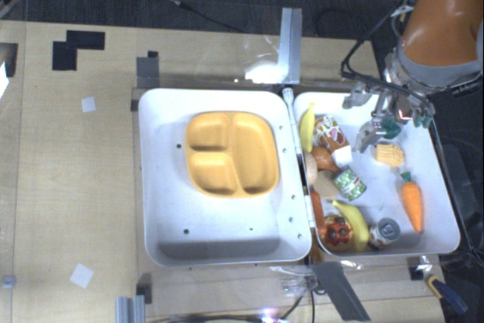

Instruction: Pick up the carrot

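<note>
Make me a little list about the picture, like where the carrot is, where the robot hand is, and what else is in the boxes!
carrot: lying in the right bin, near its right wall, green top pointing up the view
gripper: over the right bin's upper part, apart from the carrot, nothing between its fingers
carrot's neighbours: yellow waffle-like piece above it, can below left
left bin: holds a yellow divided plate
also in right bin: two bananas

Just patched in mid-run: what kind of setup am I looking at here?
Likely a robotics lab pick-and-place bench: two white bins on a wooden table, toy food such as the carrot, a yellow divided plate, and loose cables.
</note>
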You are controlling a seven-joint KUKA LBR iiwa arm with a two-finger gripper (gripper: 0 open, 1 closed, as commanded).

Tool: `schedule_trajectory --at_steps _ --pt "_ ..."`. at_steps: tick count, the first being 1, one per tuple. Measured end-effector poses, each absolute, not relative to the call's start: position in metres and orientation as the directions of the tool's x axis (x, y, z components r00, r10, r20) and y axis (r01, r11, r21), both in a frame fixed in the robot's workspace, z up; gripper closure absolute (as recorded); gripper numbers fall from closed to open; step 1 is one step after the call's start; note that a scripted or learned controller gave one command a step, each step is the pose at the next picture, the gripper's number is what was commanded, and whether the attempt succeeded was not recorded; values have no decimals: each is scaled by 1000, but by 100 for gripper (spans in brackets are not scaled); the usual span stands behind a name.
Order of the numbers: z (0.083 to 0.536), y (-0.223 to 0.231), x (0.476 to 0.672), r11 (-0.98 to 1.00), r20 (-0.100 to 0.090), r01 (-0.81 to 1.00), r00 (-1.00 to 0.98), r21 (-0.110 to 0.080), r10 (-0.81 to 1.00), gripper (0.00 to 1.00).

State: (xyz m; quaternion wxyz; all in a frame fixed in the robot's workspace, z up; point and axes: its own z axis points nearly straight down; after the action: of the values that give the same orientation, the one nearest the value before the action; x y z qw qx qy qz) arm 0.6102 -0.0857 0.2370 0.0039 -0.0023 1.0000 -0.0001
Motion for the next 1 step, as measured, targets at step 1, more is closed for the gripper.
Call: schedule_trajectory --at_steps 1 --pt "118 -157 558 1000 0 17 -1000 0 17 0"
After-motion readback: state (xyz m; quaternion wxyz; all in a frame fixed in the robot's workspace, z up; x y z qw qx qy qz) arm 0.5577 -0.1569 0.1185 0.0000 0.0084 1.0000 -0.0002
